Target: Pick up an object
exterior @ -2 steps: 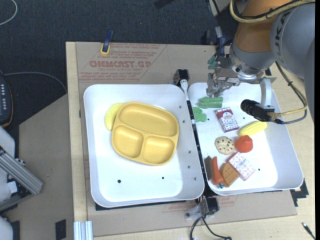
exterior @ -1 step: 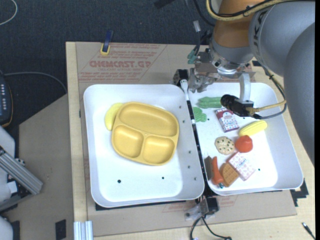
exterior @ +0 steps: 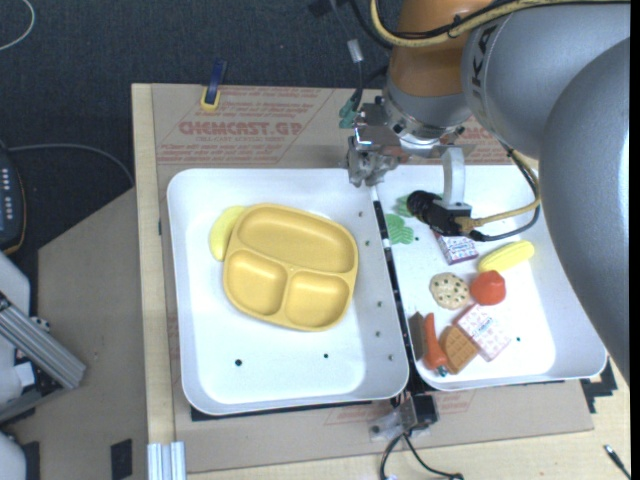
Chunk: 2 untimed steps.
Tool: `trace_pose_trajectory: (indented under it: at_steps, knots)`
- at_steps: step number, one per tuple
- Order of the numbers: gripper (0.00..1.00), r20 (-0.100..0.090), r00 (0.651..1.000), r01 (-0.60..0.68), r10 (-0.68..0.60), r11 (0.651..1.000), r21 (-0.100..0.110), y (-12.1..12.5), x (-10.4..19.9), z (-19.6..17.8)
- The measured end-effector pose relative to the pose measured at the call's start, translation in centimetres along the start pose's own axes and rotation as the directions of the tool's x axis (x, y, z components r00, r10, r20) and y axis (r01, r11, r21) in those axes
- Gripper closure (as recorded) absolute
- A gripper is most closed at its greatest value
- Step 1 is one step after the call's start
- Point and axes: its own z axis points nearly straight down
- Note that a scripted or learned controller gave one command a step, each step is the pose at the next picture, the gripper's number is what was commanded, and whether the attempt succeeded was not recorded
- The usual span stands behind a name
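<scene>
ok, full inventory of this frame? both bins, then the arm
left bin: 1, white, on cardboard
right bin: 1, white, beside it
divided plate: 1, yellow, left bin
yellow piece: 1, yellow, at plate's far-left edge
green item: 1, green, right bin, by divider
small packet: 1, pink-white, right bin
yellow oblong: 1, yellow, right bin
red ball: 1, red, below oblong
cookie: 1, tan, beside ball
carrot: 1, orange, near edge
cracker: 1, brown, beside carrot
large packet: 1, pink-white, by cracker
clip: 1, blue-yellow, on cardboard
arm: 1, grey-orange, from right
gripper: 1, over far rim between bins
</scene>
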Motion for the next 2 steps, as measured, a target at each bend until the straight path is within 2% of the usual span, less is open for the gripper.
trace_pose_trajectory:
  at_steps: [2]
  knots:
    - [1.0, 0.001, 1.0, -0.003, 0.003, 1.0, 0.006, -0.1, 2.8, 1.7]
